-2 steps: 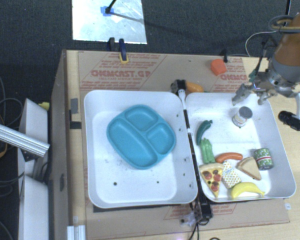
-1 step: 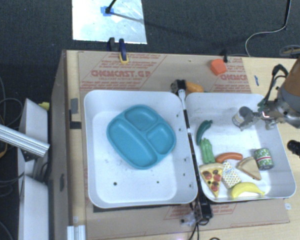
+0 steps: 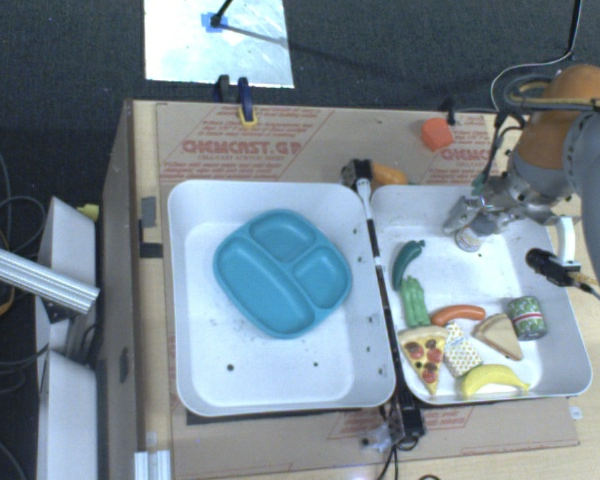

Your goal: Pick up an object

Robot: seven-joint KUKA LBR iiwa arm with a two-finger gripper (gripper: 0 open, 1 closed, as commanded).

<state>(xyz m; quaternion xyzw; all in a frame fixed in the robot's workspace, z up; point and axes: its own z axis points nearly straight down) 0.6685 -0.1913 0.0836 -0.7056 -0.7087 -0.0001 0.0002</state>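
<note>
The right white bin (image 3: 576, 360) holds toy food. A green pepper (image 3: 408, 259) lies above a green bean bundle (image 3: 414, 301) near the bin's left wall. Along the front lie a red sausage (image 3: 458, 315), a pizza slice (image 3: 423, 353), a checked cracker (image 3: 462, 351), a banana (image 3: 492, 379), a sandwich wedge (image 3: 500, 336) and a small can (image 3: 526, 317). My gripper (image 3: 468, 228) hangs over the bin's far part, to the upper right of the pepper and apart from all the food. Nothing shows in its grasp.
The left bin (image 3: 195, 368) holds a blue divided plate (image 3: 280, 271). An orange block (image 3: 437, 133) and a yellow-orange toy (image 3: 387, 176) lie on the bench behind the bins. A black part (image 3: 550, 265) sticks out over the right bin's right wall.
</note>
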